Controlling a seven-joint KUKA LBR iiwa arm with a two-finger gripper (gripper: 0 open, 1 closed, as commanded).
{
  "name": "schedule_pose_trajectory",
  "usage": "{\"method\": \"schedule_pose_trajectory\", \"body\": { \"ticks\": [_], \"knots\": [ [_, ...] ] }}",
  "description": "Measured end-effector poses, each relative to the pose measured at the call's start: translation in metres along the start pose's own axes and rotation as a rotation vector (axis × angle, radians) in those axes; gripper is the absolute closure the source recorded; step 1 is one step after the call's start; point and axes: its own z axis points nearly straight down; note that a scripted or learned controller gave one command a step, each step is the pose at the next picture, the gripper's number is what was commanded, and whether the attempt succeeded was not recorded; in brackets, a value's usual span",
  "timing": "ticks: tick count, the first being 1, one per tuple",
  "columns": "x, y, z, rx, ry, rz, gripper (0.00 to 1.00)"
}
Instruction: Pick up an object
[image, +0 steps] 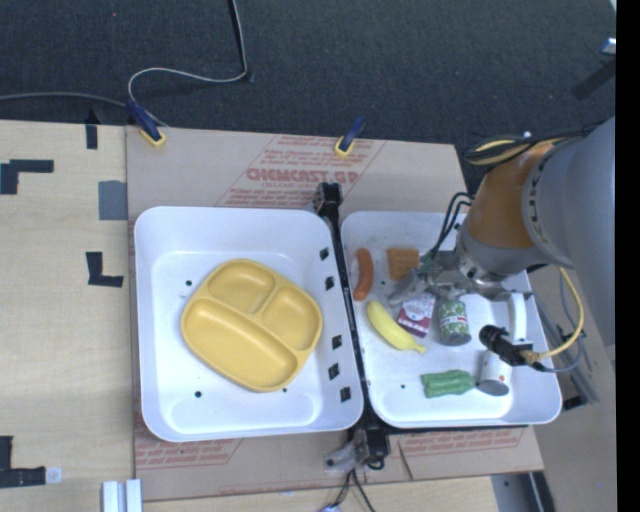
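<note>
My gripper reaches down into the right bin from the right, below the arm's orange band. It hangs low over a red and white packet, with an orange block just to its upper left. A small green can stands right of the packet. A yellow banana lies left of the packet. A brown sausage rests near the bin's left wall. A green object lies toward the front.
The left bin holds a yellow divided plate. A black divider with clips runs between the two bins. The arm's body covers the right bin's far right corner. Cardboard lies under both bins.
</note>
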Motion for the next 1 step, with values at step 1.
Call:
{"method": "schedule_pose_trajectory", "body": {
  "ticks": [1],
  "knots": [
    [-0.0006, 0.0003, -0.0098, -0.001, -0.001, 0.0, 1.0]
  ]
}}
